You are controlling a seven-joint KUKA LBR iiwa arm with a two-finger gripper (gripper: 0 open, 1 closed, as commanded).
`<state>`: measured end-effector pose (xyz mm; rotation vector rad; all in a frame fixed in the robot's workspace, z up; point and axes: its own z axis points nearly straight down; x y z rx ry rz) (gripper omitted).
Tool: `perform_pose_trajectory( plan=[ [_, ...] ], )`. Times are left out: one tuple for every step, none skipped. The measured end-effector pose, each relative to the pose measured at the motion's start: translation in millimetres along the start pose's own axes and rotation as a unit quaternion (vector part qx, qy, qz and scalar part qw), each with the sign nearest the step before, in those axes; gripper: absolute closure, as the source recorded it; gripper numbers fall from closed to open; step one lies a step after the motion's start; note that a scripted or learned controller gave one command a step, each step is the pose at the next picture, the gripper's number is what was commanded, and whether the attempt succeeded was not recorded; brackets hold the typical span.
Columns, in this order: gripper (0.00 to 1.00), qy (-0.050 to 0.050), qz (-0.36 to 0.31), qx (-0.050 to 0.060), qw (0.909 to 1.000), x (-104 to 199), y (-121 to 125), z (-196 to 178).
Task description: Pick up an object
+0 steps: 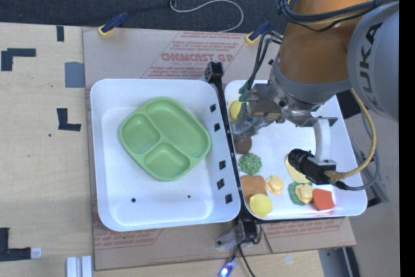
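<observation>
My gripper (249,116) hangs low over the left part of the right bin (347,139), under the big orange wrist band. Just to its left a yellow piece (235,108) lies against the bin wall. A brown round piece (243,143) sits right below the gripper. In front of that lie a green broccoli (250,163), an orange-brown block (253,185) and a yellow lemon (260,205). The gripper's body hides what is directly beneath it.
The left bin (107,139) holds a green divided plate (165,137). At the right bin's front are a small yellow piece (275,185), a banana (297,170) partly under a black part, a green-yellow piece (300,192) and a red-orange block (323,199).
</observation>
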<state>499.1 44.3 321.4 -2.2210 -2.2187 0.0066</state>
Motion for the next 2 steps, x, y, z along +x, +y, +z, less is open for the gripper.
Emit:
perform_pose_trajectory(
  plan=[
    [1.00, 0.002, -0.003, -0.010, 0.9999, 12.2, -15.8, -137.4],
    [1.00, 0.001, -0.002, -0.002, 1.0000, 35.2, -16.2, -131.7]
  ],
)
